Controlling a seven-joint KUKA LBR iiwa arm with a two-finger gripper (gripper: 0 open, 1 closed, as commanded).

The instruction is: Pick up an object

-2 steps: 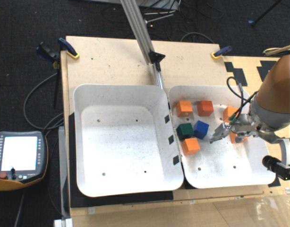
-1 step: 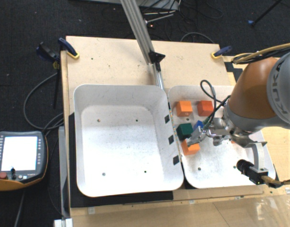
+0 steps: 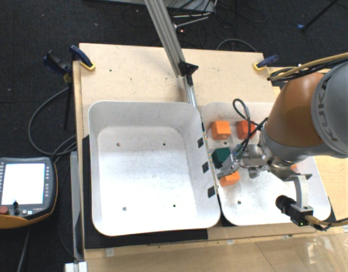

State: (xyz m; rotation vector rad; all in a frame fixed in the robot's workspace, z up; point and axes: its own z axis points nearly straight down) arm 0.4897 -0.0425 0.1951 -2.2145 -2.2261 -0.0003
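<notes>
The gripper [image 3: 233, 164] is hanging low over the right bin [image 3: 259, 211], close against the wall [image 3: 211, 169] it shares with the left bin [image 3: 106, 152]. Just ahead of the jaws a dark green block [image 3: 221, 156] is lying, and directly under them an orange block [image 3: 229, 178] is crowding that wall. Two more orange blocks [image 3: 221, 130] [image 3: 244, 129] are sitting beyond. Behind the jaws, the arm's own wrist [image 3: 293, 123] is covering the bin's right half. Across the wall, the left bin's floor is offering wide open room.
</notes>
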